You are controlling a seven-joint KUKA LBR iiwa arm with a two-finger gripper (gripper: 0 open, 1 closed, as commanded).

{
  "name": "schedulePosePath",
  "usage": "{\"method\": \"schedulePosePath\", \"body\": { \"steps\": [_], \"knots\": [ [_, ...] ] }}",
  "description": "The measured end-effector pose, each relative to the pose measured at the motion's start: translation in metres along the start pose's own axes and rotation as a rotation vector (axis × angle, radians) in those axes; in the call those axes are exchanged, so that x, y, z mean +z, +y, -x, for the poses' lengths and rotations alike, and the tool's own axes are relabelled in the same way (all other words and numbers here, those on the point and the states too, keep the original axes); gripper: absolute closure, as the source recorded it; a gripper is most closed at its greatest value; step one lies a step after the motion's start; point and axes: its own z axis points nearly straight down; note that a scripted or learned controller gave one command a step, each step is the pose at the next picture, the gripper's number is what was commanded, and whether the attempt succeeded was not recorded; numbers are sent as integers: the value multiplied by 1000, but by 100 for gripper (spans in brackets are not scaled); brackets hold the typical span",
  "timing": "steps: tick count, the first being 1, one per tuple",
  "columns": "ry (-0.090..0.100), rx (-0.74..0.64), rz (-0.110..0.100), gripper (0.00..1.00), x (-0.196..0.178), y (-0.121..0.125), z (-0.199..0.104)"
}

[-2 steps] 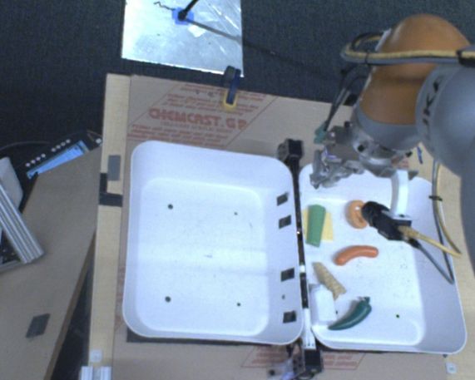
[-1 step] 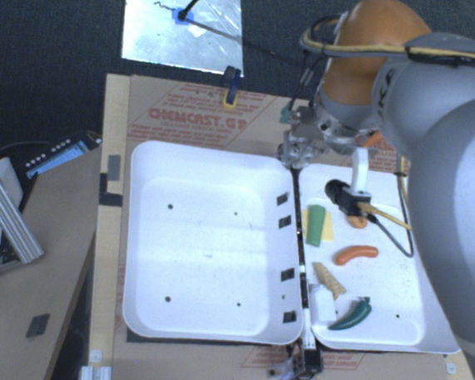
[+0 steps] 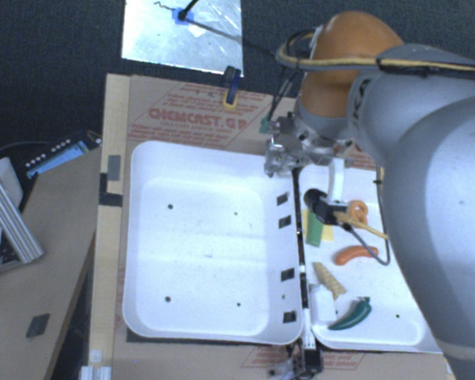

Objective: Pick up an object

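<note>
Your gripper [image 3: 284, 159] hangs over the top end of the divider between the two bins, and whether it is released or clenched cannot be told from here. Every candidate lies below and to its right, in the right bin [image 3: 399, 330]: an orange curved piece [image 3: 355, 255] near the middle, a green pepper-shaped piece [image 3: 352, 314] farther down near the front rim, a tan wedge [image 3: 327, 279] between them by the divider, and a yellow-green block [image 3: 315, 228] closest to the gripper. Go for the orange piece, I'd judge: it lies apart from its neighbours. Centre over its middle, align across its narrow width, and descend straight. It looks smooth, small and slightly bent, so it may roll.
</note>
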Motion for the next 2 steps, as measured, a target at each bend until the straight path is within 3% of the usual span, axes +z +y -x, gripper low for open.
{"method": "schedulePosePath", "body": {
  "steps": [1,2],
  "knots": [
    [2,-2,9,100,-68,-14,-39],
    [3,-4,4,100,-52,1,-115]
  ]
}}
